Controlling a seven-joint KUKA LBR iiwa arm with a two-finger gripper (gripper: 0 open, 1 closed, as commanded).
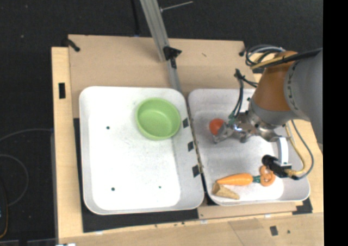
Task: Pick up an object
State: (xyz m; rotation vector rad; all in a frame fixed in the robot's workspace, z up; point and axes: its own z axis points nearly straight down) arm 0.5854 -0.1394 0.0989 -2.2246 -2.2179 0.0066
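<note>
So here's where your grey arm with the orange band point(274, 90) sits: it reaches over the right-hand shallow white bin point(217, 101), and the two-finger gripper point(231, 132) is down low near that bin's left wall, right up against a small round orange-red ball-like object point(216, 126). Honestly I can't tell whether the jaws are spread or closed, the fingertips are a blurry metallic clump and the ball sits at their left edge rather than clearly between them, so don't count it as held. That's the main risk as I see it: if the fingers are beside the ball and not around it, closing will just nudge it, and being round it'll probably roll toward the bin's left wall or top edge and you end up lifting nothing. The wall being so near could also catch a fingertip. The other candidates, an orange carrot-shaped toy with a green stem point(236, 180), a tan wedge-shaped piece point(224, 190) and a small orange curled piece point(266, 176), lie along the bottom edge of the same bin, well apart from the gripper. The green plastic bowl point(158, 119) sits at the top right of the left-hand white bin point(109, 185), out of the way.
</note>
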